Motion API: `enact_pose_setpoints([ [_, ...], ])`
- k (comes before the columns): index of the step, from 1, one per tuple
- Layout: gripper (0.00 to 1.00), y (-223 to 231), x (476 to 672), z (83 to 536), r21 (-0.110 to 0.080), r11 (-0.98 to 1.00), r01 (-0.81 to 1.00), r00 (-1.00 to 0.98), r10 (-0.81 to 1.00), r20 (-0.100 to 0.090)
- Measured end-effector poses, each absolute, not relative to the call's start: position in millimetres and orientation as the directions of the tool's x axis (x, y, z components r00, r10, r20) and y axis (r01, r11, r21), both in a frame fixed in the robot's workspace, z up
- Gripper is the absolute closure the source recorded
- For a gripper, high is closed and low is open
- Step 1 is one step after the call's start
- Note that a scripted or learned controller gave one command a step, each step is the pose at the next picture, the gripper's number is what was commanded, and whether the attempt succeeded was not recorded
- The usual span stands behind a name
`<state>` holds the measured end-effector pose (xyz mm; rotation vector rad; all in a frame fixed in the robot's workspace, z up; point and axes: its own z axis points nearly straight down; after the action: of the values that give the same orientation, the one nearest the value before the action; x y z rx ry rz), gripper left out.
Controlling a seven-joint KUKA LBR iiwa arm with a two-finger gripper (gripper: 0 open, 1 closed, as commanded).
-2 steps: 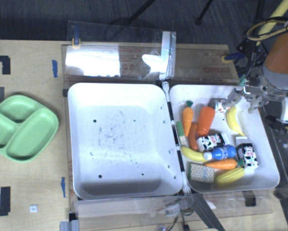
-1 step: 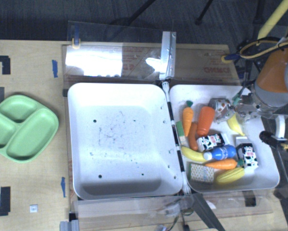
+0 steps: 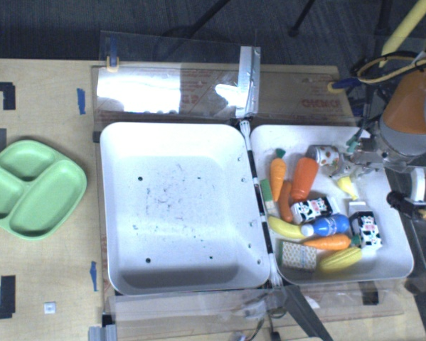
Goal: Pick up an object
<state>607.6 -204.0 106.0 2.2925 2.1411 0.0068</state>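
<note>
The right bin (image 3: 401, 260) holds several toy foods: two orange carrots (image 3: 303, 178) upright near its middle, a yellow banana (image 3: 286, 227), a blue bottle (image 3: 327, 226), two cow-patterned cartons (image 3: 311, 209), a silver can (image 3: 325, 155) and a small yellow piece (image 3: 348, 185). My gripper (image 3: 357, 156) hangs over the bin's far right part, just right of the silver can and above the small yellow piece. The grey wrist with its orange band (image 3: 409, 109) rises behind it. I see nothing held.
The left bin (image 3: 173, 132) sits beside the right one, a raised divider between them. A green sectioned plate (image 3: 31, 188) lies on the bench at far left. A clear plastic panel (image 3: 177, 84) stands behind the bins. Cables run at the upper right.
</note>
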Motion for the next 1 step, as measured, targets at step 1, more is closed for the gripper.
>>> enact_pose_setpoints([
  [1,1.00,-217.4,601.2,110.6,0.003,-0.086,0.996,0.086,0.996,0.001],
])
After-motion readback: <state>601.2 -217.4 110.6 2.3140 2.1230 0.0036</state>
